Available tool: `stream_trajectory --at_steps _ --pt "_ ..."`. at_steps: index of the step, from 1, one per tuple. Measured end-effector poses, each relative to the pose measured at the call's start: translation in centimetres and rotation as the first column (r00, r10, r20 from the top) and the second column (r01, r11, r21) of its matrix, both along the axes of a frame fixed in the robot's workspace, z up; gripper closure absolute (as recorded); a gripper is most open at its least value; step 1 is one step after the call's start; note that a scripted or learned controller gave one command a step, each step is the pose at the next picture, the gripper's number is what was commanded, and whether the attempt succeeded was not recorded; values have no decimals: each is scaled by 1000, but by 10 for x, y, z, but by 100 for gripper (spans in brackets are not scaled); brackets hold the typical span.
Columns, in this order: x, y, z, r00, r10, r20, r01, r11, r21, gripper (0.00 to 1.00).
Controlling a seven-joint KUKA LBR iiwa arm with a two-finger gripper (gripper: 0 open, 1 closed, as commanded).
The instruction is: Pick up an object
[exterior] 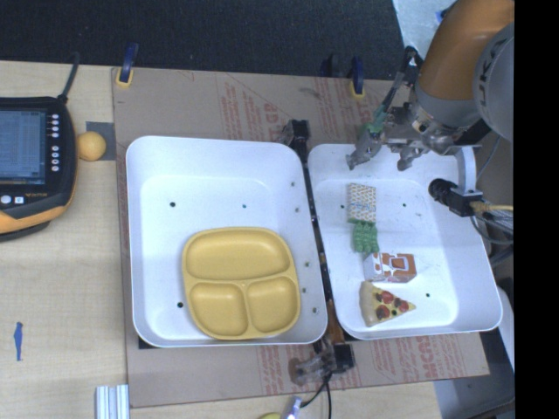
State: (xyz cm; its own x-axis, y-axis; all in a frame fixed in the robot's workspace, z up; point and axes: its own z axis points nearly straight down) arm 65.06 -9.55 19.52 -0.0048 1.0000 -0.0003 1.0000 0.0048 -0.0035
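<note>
In the right bin [454, 260] several small objects lie in a column: a patterned block [361, 202], a green piece [365, 236], a red and white piece [390, 267] and a toy pizza slice [384, 304]. My gripper [383, 156] hangs over the bin's far edge, above and just beyond the patterned block. Its two fingers [360, 156] stand apart, open, with nothing between them.
The left bin [157, 199] holds a yellow divided plate [241, 281]. A teach pendant [31, 166] and a small yellow ball [91, 145] lie on the bench at the left. Black clamps sit between the bins at the far [298, 133] and near [330, 360] ends.
</note>
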Motion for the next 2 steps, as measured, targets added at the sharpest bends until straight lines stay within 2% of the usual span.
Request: stream_trajectory --at_steps 1,2 --pt "-51 -6 -105 1000 0 -4 0 1000 0 0" --pt "-83 -7 -104 1000 1 -1 -1 1000 0 0"
